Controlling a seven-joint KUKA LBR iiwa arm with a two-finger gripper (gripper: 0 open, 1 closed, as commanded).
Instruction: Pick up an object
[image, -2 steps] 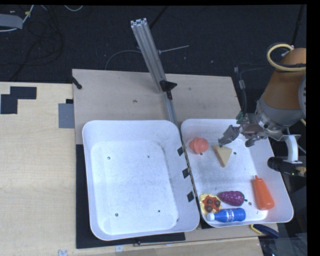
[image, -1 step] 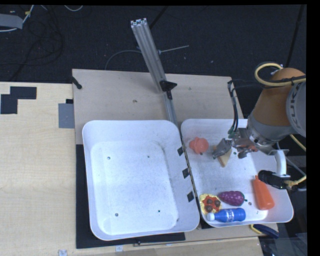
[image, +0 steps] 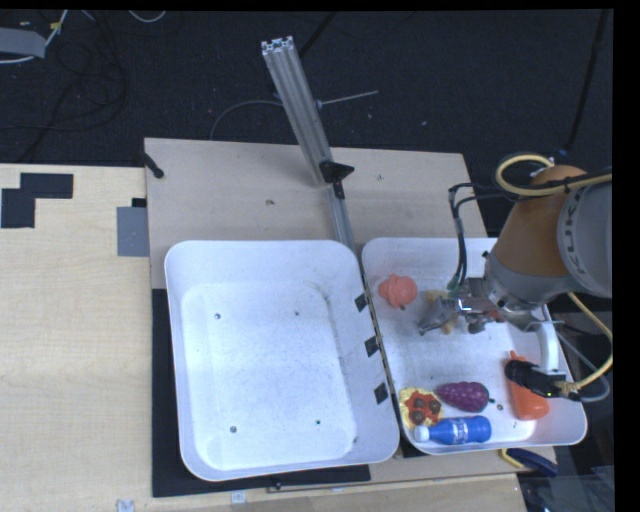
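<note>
Gripper (image: 437, 322) low inside right bin (image: 400, 262), in its upper middle, arm reaching in from the right. Finger state: cannot tell, too small and cluttered at the tip. Nothing visibly held; pick judged not yet made, grasp and lift both left to do.

Nearest candidate: pink-orange round object (image: 398, 291), just beside the gripper, up and to its left, resting on the bin floor, apart from the tip. Bare floor between the two, room for a short sideways approach. Bin divider wall close on the object's far side, so little slack there.

Further off, below the gripper along the bin's near rim: purple grape-like object (image: 464, 395), red-and-yellow object (image: 421, 407), blue bottle (image: 458, 431) lying on its side. All three crowded together and hard against the rim; awkward reach, judged poorer targets.

Orange object (image: 528, 400) down and to the right of the gripper, partly under the arm's cables.

Farthest: left bin (image: 200, 290), well to the gripper's left, across the divider, on the tabletop (image: 240, 190).
</note>
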